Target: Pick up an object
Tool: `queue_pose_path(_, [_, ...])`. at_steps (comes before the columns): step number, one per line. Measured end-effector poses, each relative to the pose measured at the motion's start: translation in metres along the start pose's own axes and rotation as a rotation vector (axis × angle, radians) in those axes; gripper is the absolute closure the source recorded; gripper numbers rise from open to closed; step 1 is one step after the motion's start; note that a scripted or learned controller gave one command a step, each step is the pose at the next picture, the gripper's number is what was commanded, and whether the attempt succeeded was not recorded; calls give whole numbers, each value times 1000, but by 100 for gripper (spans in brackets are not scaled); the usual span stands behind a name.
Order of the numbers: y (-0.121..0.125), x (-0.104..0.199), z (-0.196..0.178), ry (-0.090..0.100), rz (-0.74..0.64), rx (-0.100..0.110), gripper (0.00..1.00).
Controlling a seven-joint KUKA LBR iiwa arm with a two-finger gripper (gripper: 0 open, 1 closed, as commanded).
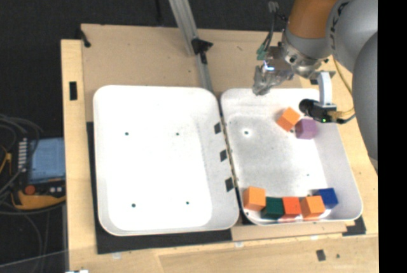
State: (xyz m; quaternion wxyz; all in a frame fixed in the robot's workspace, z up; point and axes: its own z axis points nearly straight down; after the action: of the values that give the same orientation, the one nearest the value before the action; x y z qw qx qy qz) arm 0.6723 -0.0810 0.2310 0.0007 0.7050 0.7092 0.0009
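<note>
My gripper (262, 83) hangs over the far edge of the right bin (286, 163), near its back left corner, with nothing seen between its fingers. An orange block (288, 118) and a purple block (307, 128) lie together in the bin's back right part, to the right of and nearer than the gripper. Along the near wall sits a row of blocks: orange (255, 197), dark green (274, 207), orange-red (291, 205), orange (312, 205) and blue (327, 196).
The left bin (156, 157) lies beside the right one, with a row of black clips (224, 154) between them. A slanted metal rail (184, 17) rises behind the bins. A blue device (48, 160) and cables sit off the bench's left edge.
</note>
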Motion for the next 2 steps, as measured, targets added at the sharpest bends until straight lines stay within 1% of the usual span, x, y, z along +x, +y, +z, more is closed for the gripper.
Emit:
queue_pose_path(1, [-3, 51, 8, -1, 0, 3, 100])
queue_pose_path(2, [-4, 109, -6, 2, -3, 0, 100])
